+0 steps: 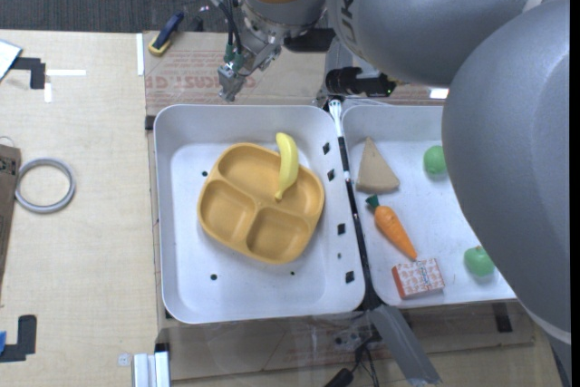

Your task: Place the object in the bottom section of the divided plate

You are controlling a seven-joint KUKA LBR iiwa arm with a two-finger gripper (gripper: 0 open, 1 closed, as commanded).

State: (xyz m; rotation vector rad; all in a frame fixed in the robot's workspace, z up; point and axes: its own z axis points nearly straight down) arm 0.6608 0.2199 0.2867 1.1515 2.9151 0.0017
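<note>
The bulky grey arm looms; its gripper (grip state unclear) hovers beyond the yellow three-section plastic plate bearing a yellow banana.

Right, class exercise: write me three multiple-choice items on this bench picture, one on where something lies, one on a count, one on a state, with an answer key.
1. Where does the banana lie?
A. across the yellow divided plate's upper right rim
B. in the right bin
C. on the bench beside the tape roll

2. How many green balls are in the right bin?
A. one
B. two
C. four

3. What is in the plate's bottom section?
A. the carrot
B. the banana
C. nothing

Key: 1 A, the banana rests on that rim in the left bin. 2 B, one ball near the top, one lower. 3 C, bare yellow shows there.
</note>
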